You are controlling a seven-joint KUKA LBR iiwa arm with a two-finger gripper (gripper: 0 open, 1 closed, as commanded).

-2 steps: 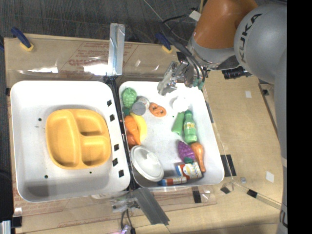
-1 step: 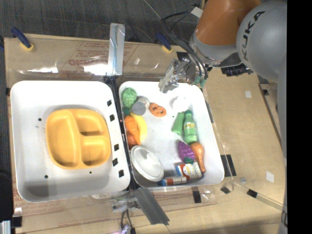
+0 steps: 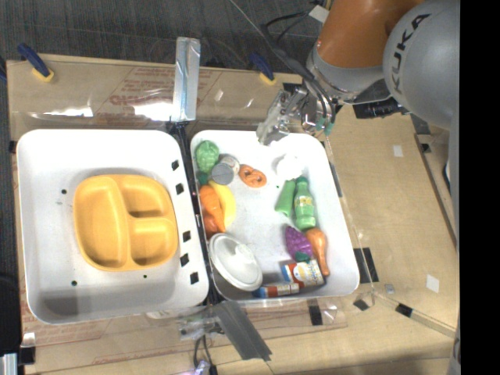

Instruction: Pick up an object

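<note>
Camera view, from above the worktop (image 3: 391, 209): my arm (image 3: 391, 30) reaches in from two o'clock, its orange band uppermost and the grey wrist angled down toward the twelve o'clock rim of the right bin (image 3: 337, 209). My end effector (image 3: 273, 127) hangs over that rim, above the bin's bare upper floor; whether it is apart or together I cannot tell from this slant, and nothing shows in its grip.

In the right bin, a green leafy piece (image 3: 207, 156) sits at eleven o'clock, a small grey tin (image 3: 224, 170) just beside it, and an orange disc (image 3: 251, 176) toward the centre. Down the nine o'clock wall lie an orange vegetable (image 3: 209, 209) and a yellow banana (image 3: 226, 201), touching. A white lidded bowl (image 3: 234, 262) fills the seven o'clock corner. On the three o'clock side a green bottle (image 3: 302, 200) lies alongside a green pepper (image 3: 285, 196), with a purple grape bunch (image 3: 297, 242) and an orange carrot (image 3: 318, 248) below them, then a labelled can (image 3: 303, 273) and a marker (image 3: 277, 290) along the six o'clock wall. A crumpled white piece (image 3: 287, 163) rests near one o'clock, closest to my end effector.

The left bin (image 3: 31, 209) carries a yellow divided tray (image 3: 125, 221) at its centre.
</note>
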